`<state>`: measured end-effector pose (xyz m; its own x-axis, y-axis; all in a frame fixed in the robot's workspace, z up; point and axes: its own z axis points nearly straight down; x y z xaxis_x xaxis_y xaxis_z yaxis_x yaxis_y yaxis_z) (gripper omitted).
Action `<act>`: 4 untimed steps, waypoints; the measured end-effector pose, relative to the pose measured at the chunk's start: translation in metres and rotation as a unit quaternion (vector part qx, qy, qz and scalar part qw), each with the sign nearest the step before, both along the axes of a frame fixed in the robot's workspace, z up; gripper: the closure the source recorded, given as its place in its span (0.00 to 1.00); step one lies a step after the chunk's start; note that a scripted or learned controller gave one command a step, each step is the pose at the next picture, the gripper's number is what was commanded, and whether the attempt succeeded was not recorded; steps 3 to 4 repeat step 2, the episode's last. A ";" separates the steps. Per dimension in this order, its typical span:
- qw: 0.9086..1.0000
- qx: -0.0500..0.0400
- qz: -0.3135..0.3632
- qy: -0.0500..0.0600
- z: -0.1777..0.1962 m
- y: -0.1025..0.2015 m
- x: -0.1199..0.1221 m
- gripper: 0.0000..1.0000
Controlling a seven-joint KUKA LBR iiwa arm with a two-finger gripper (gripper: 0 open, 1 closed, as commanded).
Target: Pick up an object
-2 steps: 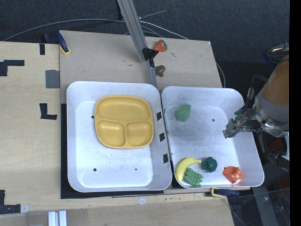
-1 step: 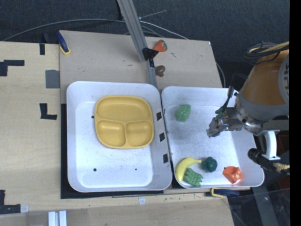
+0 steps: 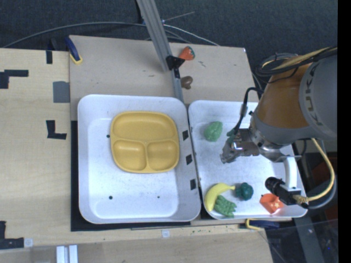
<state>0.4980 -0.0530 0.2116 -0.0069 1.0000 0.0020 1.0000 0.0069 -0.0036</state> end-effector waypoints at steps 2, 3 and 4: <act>1.000 0.000 0.001 -0.001 0.012 0.114 0.012 1.00; 1.000 0.000 0.001 -0.001 0.012 0.114 0.012 1.00; 1.000 0.000 0.001 -0.001 0.012 0.114 0.012 1.00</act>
